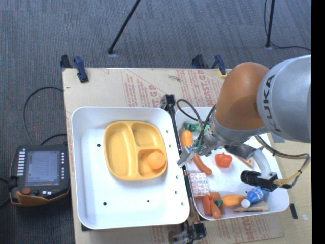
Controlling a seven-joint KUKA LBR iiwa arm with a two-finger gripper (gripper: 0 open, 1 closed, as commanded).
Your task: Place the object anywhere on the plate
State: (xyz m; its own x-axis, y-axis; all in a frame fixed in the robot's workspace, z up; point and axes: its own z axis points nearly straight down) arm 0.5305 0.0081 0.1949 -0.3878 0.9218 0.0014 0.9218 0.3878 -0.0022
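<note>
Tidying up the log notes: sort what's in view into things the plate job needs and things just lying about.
For the job:
- yellow plate in the left bin
- orange ball, in a plate compartment
- gripper, over the right bin's left edge

Lying about:
- red pepper
- carrots
- hot dog
- blue bottle
- teach pendant beside the bench

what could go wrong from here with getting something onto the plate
1. The gripper sits low over the right bin, close to the rim between the bins; a sideways move could likely clip that rim.
2. The toys there lie crowded: a hot dog, a carrot and a wrapped packet nearby, so a grab may catch the wrong one or nudge neighbours.
3. The yellow plate already bears an orange ball, which a dropped item could knock.
</note>
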